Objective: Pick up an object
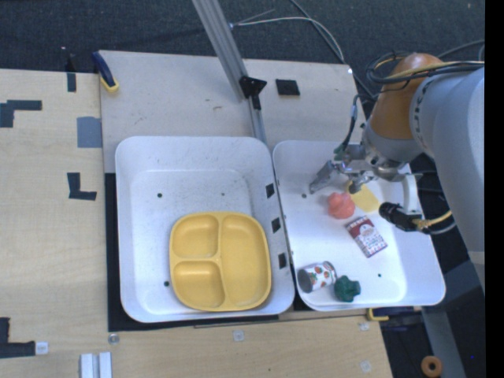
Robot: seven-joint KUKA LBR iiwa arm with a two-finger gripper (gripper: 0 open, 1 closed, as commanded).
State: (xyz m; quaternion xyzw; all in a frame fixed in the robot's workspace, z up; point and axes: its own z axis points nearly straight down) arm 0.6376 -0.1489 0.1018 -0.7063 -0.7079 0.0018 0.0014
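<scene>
Camera view looks down at a slant on two shallow white bins set side by side on the bench. The arm [425, 109], grey with an orange band above the wrist, reaches in from the right and hangs its gripper [340, 181] over the far half of the right bin [417, 278]. One grey finger [321, 181] slants out toward the bin's left wall; the other is less clear against the objects below, so the width of the gap cannot be told, and nothing can be seen clamped between the fingers.

Just below the gripper, on the side nearer the front edge, lies a small pink object [341, 205], close under the fingertips; whether it touches them is not clear. A pale yellow object [366, 199] lies beside the pink one, toward the bin's right edge, partly under the gripper body. Nearer the front, about mid-bin, a red and white packet [367, 237] lies flat and tilted. Close to the front edge, toward the front-left corner, a small white can with a red label [317, 276] lies on its side, with a dark green object [347, 289] just beside it to the right.

The left bin [142, 172] holds a yellow divided plate [220, 260] with three compartments, lying in its front half, toward the wall shared with the right bin.
</scene>
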